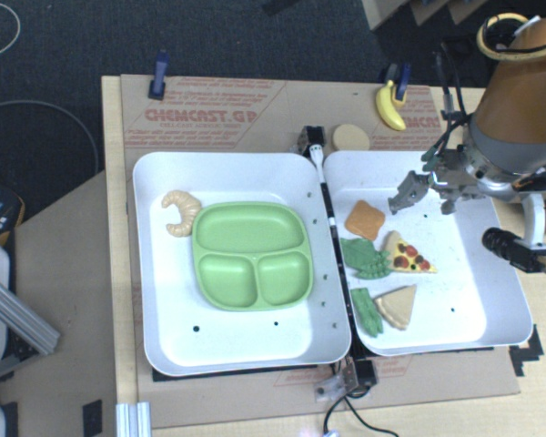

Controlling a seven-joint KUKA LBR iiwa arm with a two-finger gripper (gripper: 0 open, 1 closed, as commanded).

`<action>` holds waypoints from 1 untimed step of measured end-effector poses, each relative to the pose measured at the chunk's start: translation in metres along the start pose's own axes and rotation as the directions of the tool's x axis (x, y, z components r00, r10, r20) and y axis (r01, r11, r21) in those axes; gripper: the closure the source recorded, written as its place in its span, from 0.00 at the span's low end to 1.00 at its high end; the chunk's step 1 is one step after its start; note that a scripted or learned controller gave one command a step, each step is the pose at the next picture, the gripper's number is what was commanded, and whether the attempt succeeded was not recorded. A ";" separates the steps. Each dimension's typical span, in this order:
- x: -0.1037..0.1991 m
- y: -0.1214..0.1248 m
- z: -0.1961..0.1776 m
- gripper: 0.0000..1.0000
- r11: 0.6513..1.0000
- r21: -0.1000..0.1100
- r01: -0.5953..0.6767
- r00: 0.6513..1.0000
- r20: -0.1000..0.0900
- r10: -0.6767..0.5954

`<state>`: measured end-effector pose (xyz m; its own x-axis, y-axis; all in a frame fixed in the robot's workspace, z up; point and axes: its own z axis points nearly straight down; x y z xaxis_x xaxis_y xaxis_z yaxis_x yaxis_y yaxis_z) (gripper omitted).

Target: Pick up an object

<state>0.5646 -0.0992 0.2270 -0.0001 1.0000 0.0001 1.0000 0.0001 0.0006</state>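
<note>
As the gripper (429, 188) hovers above the orange square toast piece (365, 219), its spread fingers hold nothing. The toast lies apart, favouring a clean grasp.

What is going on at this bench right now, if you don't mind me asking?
The robot arm's gripper hangs over the right bin, holding nothing. Toy food lies below: a toast piece, pizza slice and sandwich. The left bin holds a green plate and croissant.

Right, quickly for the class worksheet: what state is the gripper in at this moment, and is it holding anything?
Gripper: open, holding nothing, poised above the right bin, up and right of the orange toy piece.
</note>
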 end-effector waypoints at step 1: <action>0.009 -0.016 0.133 0.00 1.000 0.007 -0.002 1.000 -0.003 0.002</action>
<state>0.5483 -0.0904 0.0936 0.0021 1.0000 0.0027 1.0000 -0.0021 -0.0069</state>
